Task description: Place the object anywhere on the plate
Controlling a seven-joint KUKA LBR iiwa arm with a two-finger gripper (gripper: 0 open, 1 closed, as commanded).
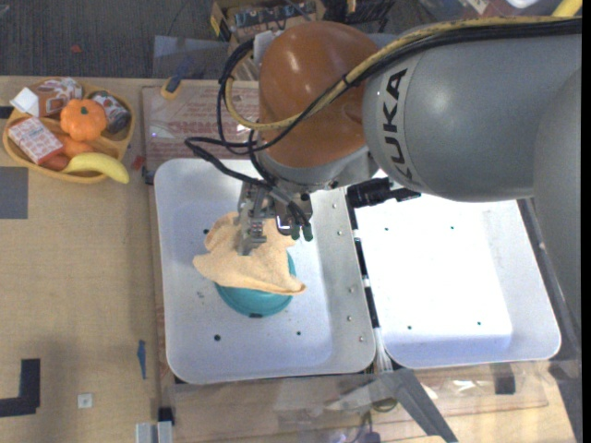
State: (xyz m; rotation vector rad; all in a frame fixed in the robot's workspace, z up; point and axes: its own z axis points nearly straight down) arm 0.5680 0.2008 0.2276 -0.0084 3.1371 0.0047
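Camera view puts you above the worktop [74, 293], looking down on two white bins. In the left bin [185, 340] you see a teal plate [251, 299] with a tan cloth [249, 264] draped over most of it, one edge spilling past the plate's rim toward the bin's back left. The claw [251, 233] hangs at the cloth's upper part, its metal fingers [247, 240] down against the fabric. You cannot tell from this angle whether those fingers are apart or pinched together, nor whether they have any cloth between them.

Judging by how things lie, the task looks mostly done: the cloth sits on the plate already. What is left, as far as you can judge, is for the claw to let go, if it grips at all, and lift clear without dragging the cloth off. The right bin [443, 284] and the fruit bowl [65, 137] at the far left play no part.
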